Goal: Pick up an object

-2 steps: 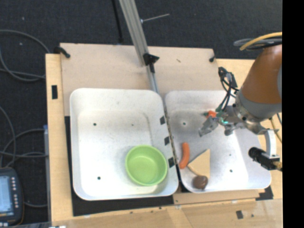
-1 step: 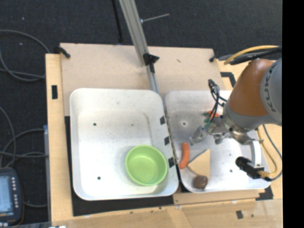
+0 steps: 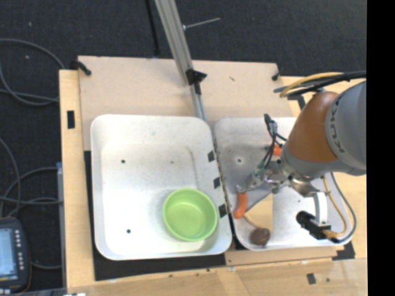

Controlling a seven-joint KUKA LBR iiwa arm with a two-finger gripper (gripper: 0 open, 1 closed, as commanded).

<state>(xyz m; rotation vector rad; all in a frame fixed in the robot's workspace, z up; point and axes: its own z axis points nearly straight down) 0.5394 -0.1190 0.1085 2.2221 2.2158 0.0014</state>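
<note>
My gripper (image 3: 249, 189) reaches down into the left part of the right bin (image 3: 247, 134), under the arm's orange band (image 3: 311, 134). A small orange piece (image 3: 241, 206) lies just below the gripper's tip, close to the bin's left wall; whether they touch is unclear. A brown rounded lump (image 3: 260, 236) sits on the bin floor near the front edge, apart from the gripper. A green bowl (image 3: 189, 214) stands upright in the front right corner of the left bin (image 3: 136, 159).
A slanted metal pole (image 3: 179, 42) runs from the top of the view down to the gap between the bins. A black part with cables (image 3: 311, 224) hangs at the right bin's front right. The arm's body covers that bin's right half.
</note>
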